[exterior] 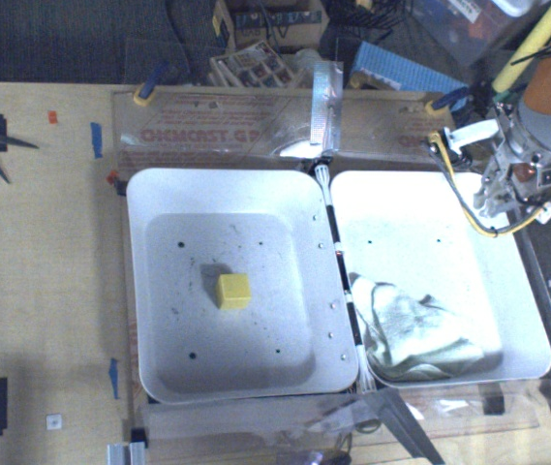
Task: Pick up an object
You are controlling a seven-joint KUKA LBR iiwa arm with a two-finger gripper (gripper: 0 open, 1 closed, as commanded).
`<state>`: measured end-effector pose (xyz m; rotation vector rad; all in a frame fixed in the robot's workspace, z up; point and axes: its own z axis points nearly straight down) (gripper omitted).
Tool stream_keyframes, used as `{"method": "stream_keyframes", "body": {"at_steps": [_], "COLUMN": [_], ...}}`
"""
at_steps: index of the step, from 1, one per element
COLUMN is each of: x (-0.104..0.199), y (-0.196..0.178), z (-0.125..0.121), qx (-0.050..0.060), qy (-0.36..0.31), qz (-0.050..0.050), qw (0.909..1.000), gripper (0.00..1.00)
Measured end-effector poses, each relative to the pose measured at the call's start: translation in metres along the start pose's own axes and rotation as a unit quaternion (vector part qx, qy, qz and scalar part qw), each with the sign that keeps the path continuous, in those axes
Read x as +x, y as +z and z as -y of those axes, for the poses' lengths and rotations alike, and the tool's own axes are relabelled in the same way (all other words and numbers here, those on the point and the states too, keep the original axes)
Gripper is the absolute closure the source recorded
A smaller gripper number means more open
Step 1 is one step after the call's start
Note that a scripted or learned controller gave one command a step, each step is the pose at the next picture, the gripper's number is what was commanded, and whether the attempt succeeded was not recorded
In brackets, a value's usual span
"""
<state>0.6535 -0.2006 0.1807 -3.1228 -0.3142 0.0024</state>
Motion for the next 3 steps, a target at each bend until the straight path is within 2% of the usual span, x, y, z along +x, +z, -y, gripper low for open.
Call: {"method": "stream_keyframes", "body": {"at_steps": [1,2,3], "x": [0.001,-0.02,-0.057], "y": [-0.005,-0.036,-0.081], "z": [0.026,-0.007,-0.014], "qx": [0.0,-0.002,-0.002], "qy": [-0.001,-0.117,-0.05], "qz": [0.001,-0.001,-0.001], "qw": [1.0,0.9931,0.9987], "gripper": [1.0,1.0,1.0]}}
